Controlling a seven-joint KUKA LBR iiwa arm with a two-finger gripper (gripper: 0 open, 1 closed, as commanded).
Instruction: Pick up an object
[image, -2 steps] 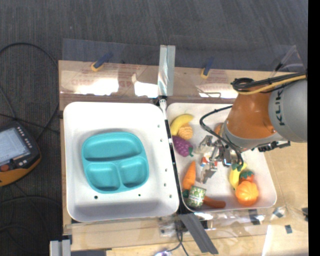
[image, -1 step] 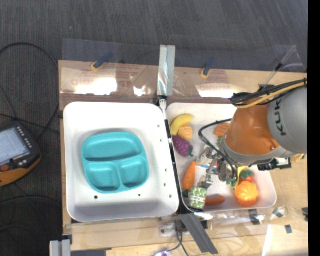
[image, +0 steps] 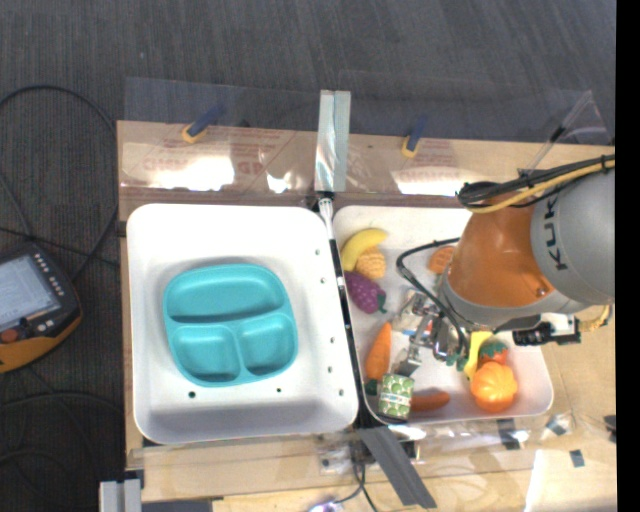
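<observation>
Grey carpet (image: 300, 50) surrounds the bench; arm (image: 560, 240) casing reads "KU".

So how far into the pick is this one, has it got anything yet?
Done: the arm has reached over the right bin, with the gripper low among the toy food. In hand: nothing visibly held; it hangs between the carrot and the orange pumpkin, near the green can. Left: closing on an item and lifting it. The banana and purple grapes lie untouched; the teal tray sits in the left bin.
</observation>
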